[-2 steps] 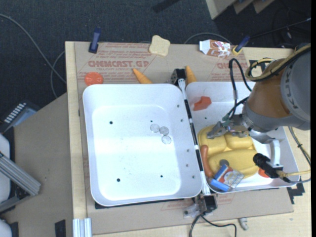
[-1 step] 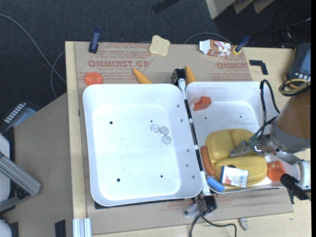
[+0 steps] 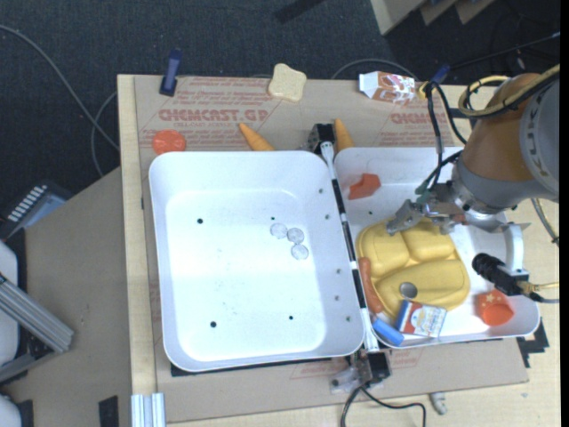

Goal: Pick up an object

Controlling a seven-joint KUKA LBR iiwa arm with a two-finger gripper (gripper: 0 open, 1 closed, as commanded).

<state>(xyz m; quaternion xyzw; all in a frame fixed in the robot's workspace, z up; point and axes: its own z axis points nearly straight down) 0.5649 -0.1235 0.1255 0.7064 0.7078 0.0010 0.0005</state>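
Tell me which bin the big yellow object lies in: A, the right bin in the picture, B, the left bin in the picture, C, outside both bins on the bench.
A: the big yellow object lies in the right bin, beneath the claw.

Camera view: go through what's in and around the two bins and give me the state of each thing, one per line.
Claw: down in the right bin, at the yellow item's top edge; nothing seen between its fingers.
Yellow item: lying flat in the right bin.
Small box: lying at the yellow item's front edge.
Red cup: tipped on its side.
Orange piece: lying loose, apart from the claw.
Left bin: holds three clear discs.
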